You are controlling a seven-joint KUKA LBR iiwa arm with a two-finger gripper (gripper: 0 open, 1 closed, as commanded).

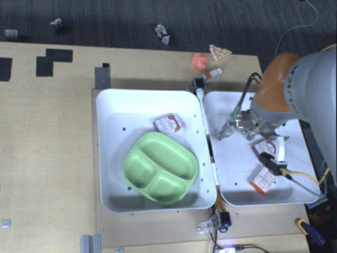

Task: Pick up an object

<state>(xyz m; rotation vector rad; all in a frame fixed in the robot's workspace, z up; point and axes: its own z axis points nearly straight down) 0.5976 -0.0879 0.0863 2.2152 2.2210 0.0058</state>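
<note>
The tool (pixel 234 126) hangs over the right bin (pixel 231 186), far-left part; whether it is spread or pinched I cannot tell. A packet (pixel 263 180) lies near the bin's near edge. A green tray (pixel 160 166) and a packet (pixel 168 124) sit in the left bin (pixel 113 141).

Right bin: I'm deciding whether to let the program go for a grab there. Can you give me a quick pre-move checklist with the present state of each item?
1. Gripper over the right bin: ok.
2. Fingers open or shut: cannot tell.
3. Nothing already held: cannot tell.
4. Targets in the bin: ok, an orange-and-white packet and a small packet lie near the wrist.
5. Target under the gripper: not ok, the packets lie to its right.
6. Green divided tray and red-and-white packet away in the left bin: ok.
</note>
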